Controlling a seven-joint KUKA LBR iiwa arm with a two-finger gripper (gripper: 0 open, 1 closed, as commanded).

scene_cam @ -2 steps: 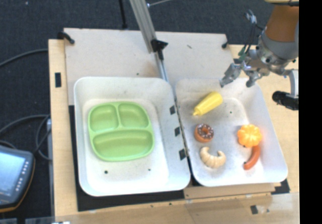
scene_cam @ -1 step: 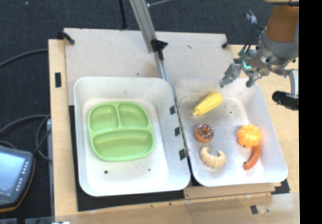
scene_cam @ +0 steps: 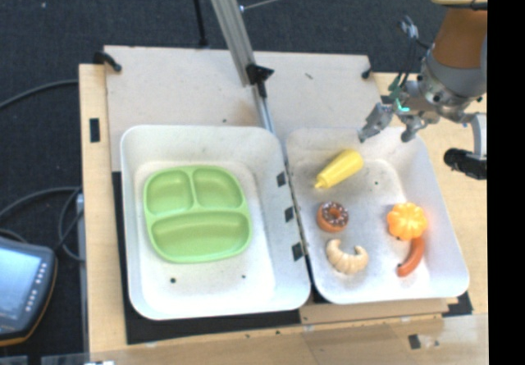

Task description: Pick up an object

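In the right bin [scene_cam: 435, 191] lie a yellow corn-like piece [scene_cam: 339, 169], a brown doughnut [scene_cam: 333, 216], a tan croissant [scene_cam: 347, 257], an orange pumpkin-like piece [scene_cam: 407, 221] and a red-orange chilli [scene_cam: 411, 257]. My gripper [scene_cam: 387, 126] hangs over the bin's far edge, up and to the right of the yellow piece. Its two fingers are spread apart with nothing between them. It touches none of the objects.
The left bin [scene_cam: 135, 273] holds a green divided plate [scene_cam: 197, 212]. A slanted metal post [scene_cam: 233, 23] rises from between the bins at the back. A tablet-like device [scene_cam: 23, 285] sits at the far left off the bench.
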